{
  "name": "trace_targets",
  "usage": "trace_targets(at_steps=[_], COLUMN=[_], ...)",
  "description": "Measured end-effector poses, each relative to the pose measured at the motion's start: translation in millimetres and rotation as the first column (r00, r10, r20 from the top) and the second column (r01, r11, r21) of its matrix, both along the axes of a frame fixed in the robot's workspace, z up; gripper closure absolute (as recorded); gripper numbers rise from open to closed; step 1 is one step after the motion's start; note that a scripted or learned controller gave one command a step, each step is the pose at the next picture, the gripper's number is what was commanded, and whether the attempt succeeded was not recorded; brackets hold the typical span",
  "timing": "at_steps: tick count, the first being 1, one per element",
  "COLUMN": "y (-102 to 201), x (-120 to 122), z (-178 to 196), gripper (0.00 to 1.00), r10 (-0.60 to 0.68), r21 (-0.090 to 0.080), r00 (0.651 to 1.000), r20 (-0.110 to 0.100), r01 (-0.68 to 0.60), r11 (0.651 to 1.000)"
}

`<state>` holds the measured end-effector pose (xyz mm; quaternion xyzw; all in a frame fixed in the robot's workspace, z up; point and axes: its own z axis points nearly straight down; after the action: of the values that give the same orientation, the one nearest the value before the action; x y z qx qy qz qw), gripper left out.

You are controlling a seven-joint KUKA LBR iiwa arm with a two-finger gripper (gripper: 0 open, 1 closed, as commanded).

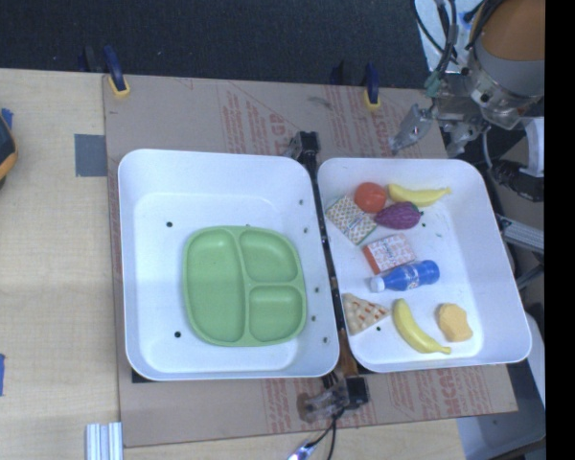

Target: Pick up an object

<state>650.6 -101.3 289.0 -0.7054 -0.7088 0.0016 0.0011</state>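
White right bin [498, 257] holds the clutter; gripper [417, 127], at its eleven o'clock, hangs released. Best target: the isolated bottle [405, 276], grasped across its width.

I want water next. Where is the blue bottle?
The blue bottle lies in the right bin, just below the red-and-white packet, above the banana.

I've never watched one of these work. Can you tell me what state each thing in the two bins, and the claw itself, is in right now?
Green plate: flat in left bin, nothing on it.
Blue bottle: lying on its side, cap on.
Two bananas: unpeeled, lying loose.
Tomato: whole, beside the purple vegetable.
Gripper: above the bench, beyond the right bin, holding nothing.
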Motion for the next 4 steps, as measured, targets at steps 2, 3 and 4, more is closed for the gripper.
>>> trace_targets(at_steps=[2, 3, 4], y=[-42, -24, -21], x=[-142, -71, -1], z=[-198, -197, -201], gripper=[0.00, 0.00, 0.00], r10=[0.000, 0.001, -0.007], r21=[0.000, 0.000, 0.003], r00=[1.000, 1.000, 1.000], r20=[0.000, 0.002, -0.027], r01=[0.000, -0.001, 0.007], r11=[1.000, 1.000, 1.000])
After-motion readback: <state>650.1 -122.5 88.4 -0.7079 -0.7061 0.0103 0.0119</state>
